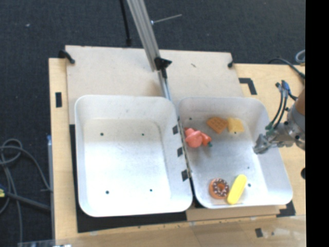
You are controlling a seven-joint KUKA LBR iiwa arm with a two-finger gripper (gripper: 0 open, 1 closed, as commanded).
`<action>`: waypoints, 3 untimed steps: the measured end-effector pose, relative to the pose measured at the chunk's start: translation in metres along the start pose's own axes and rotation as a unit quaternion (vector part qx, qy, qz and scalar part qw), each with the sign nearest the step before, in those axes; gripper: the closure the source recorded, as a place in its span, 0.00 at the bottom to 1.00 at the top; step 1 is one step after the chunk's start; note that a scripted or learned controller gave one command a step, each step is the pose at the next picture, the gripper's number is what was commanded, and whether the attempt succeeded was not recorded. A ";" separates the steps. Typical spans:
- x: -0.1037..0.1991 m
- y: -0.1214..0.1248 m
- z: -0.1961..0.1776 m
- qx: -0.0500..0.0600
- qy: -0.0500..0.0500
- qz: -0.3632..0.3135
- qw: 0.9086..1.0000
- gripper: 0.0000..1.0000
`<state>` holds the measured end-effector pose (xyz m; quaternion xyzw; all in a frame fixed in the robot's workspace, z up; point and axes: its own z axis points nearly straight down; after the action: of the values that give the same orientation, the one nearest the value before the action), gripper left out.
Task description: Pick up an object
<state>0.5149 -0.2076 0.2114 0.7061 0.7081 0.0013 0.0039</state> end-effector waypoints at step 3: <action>0.096 0.050 -0.045 0.004 0.002 -0.002 1.000 1.00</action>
<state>0.5644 -0.1118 0.2567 0.7049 0.7093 -0.0001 -0.0003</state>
